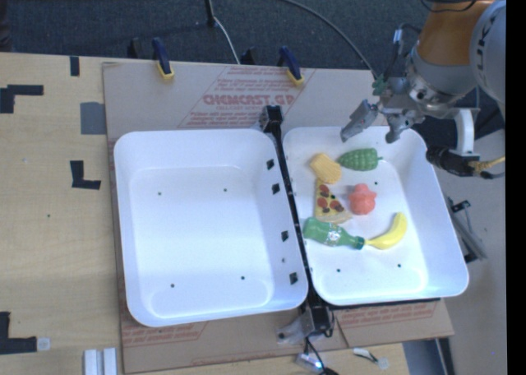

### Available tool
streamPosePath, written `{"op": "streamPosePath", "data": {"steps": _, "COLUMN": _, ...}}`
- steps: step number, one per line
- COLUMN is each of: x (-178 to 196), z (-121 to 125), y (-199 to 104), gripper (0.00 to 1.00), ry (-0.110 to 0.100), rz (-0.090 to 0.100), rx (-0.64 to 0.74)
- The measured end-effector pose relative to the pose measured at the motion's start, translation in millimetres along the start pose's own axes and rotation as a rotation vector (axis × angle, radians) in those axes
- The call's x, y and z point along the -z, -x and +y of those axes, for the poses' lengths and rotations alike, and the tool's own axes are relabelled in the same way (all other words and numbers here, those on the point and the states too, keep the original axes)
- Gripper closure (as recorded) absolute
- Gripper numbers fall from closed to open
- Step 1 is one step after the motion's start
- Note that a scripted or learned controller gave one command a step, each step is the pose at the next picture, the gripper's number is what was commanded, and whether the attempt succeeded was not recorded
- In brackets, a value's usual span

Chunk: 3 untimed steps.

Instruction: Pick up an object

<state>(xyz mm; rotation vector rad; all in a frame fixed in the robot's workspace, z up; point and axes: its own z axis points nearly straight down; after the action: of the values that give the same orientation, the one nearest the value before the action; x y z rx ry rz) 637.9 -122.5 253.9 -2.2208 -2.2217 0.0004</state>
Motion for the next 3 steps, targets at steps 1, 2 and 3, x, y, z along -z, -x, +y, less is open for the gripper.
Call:
{"op": "streamPosePath", "data": {"steps": 1, "x": -175, "z": -21, "y": 12, "gripper": 0.0, "ry": -0.008, "rz": 0.0, "rx": -0.001}}
{"op": "streamPosePath", "data": {"steps": 2, "x": -172, "z": 29, "y": 4, "gripper": 0.0, "ry": -0.004, "rz": -0.001, "rx": -0.001}}
{"op": "streamPosePath", "data": {"steps": 3, "x": -159, "z": 30, "y": 4, "gripper": 1.0, "ry": 0.0, "rz": 0.0, "rx": 0.0}}
